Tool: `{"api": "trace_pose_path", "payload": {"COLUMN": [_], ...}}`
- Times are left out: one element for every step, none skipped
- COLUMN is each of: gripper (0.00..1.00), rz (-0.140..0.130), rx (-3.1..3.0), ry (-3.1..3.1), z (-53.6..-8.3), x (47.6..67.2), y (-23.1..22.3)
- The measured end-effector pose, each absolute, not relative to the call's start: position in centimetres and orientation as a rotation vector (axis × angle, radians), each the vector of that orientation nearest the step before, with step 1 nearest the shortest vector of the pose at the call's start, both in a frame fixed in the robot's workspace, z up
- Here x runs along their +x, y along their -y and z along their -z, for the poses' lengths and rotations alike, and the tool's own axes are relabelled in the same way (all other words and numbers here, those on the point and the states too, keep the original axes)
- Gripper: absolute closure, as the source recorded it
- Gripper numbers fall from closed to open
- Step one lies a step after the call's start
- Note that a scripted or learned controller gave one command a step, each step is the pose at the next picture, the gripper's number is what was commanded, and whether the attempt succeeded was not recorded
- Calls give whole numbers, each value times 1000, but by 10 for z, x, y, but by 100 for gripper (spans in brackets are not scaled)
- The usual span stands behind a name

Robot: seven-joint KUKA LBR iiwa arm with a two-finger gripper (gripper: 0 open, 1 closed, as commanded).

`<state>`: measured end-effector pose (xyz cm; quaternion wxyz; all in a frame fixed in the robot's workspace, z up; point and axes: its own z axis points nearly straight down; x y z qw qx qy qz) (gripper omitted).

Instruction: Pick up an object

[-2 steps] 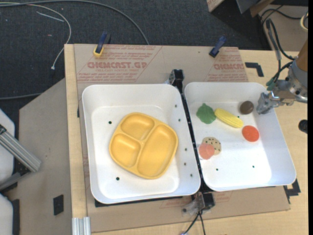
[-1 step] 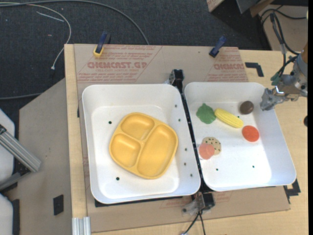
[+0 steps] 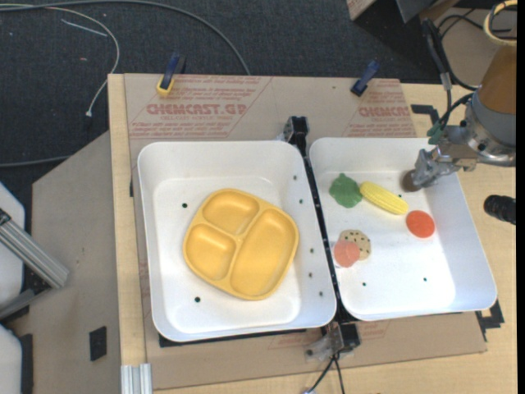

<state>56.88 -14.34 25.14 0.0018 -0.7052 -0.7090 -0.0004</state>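
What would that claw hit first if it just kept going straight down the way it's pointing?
Probably the bare white floor of the right bin. The gripper hangs near the corn's right end, so it might clip that; depth is hard to judge.

We look down from one fixed camera above the bench (image 3: pixel 82 245), tilted at a slant so the near edge sits low in the picture and dark carpet (image 3: pixel 246 23) fills the top. We stand far enough back to take in both the left bin (image 3: pixel 152 187) and the right bin (image 3: pixel 467 277) whole. The arm (image 3: pixel 496 109) enters from our right.
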Motion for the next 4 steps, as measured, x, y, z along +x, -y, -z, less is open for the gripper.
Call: {"api": "trace_pose_path", "payload": {"gripper": [100,100,100,100], "rz": [-2,0,-1,-3], "rx": [-2215,-2211,-2213,-2211], "ry": [2222,2225,2223,2224], "z": [-239,-244,-243,-228], "x": [556,548,532,515], "y": [98,39,-3,-53]}}
